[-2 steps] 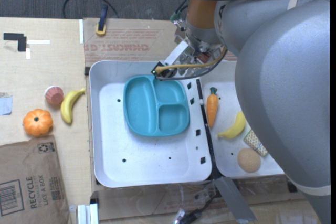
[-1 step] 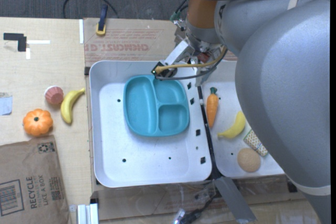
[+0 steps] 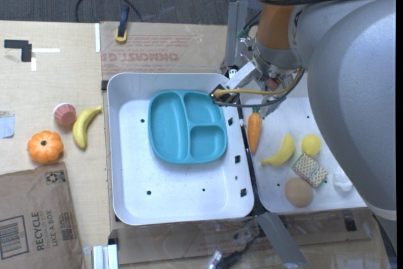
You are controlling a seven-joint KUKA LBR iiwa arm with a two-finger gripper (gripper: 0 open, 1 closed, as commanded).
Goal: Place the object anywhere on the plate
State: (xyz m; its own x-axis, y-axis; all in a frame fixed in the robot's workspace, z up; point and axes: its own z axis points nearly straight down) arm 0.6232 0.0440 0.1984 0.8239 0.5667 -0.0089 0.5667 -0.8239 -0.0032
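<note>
I am looking down at a slant on two white bins side by side on the desk. The left bin sits in the middle of the frame and holds a teal plate with three compartments, resting toward its upper half.

The arm comes in from the upper right, and my hand is at centre-right of the frame, over the wall shared by the two bins. From this angle I cannot tell whether it is open, closed, or gripping anything; cables and the wrist cover that part.

Directly below the hand in the frame is a carrot, which I judge to be the object to place. Its long axis runs up and down the frame, top end close under the hand, tip pointing toward the bottom. It is at the left edge of the right bin, just beside the dividing wall. I cannot tell whether it hangs from the hand or lies in the bin.

The plate is to the left of the carrot, across the wall, its right rim near it. So the coming move, as I judge it, is a short carry toward frame left.

A banana, a lemon and other small items lie lower right in the right bin.
</note>
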